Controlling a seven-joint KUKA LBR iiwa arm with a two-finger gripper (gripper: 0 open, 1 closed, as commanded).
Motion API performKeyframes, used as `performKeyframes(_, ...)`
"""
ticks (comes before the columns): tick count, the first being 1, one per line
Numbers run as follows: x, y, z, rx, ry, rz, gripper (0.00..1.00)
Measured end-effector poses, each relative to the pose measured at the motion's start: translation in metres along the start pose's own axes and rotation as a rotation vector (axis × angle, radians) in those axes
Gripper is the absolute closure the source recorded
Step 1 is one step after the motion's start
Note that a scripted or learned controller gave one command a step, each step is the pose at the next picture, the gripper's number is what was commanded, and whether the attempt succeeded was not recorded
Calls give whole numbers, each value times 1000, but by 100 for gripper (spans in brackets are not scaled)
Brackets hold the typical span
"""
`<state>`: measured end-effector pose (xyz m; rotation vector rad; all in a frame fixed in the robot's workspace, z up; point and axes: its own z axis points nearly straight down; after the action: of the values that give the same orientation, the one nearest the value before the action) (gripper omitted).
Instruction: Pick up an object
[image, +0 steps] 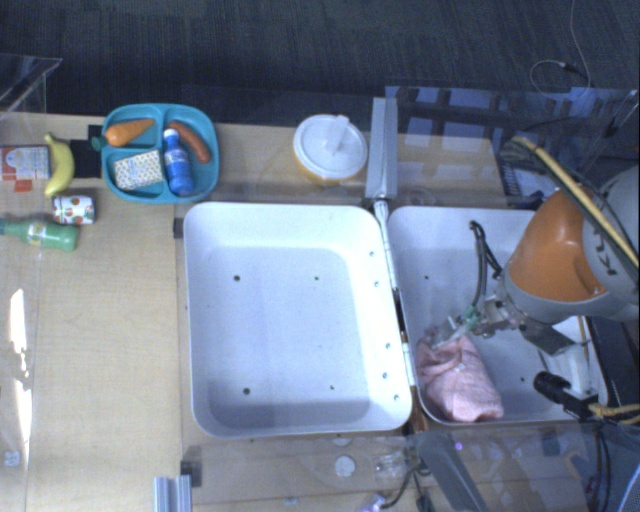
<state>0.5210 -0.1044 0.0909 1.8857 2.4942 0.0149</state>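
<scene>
A crumpled pink cloth (458, 379) lies in the right bin (440, 250), near its front left corner. My gripper (468, 325) reaches in from the right and hangs right over the cloth's upper edge, at or just above it. The grey arm with its orange band (553, 262) covers the bin's right side. I cannot make out whether anything sits between the gripper's tips.
The left bin (290, 320) stands beside the right one. Behind the bins sit a white lidded cup (331, 147) and a blue divided tray (160, 152) of toy food. A banana (60, 164), a can (73, 209) and a green bottle (40, 233) lie at far left.
</scene>
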Motion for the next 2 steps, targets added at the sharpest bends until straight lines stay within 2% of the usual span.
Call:
performKeyframes(1,-1,3,-12,-8,-5,-1,100)
performKeyframes(2,-1,3,-12,-8,-5,-1,0)
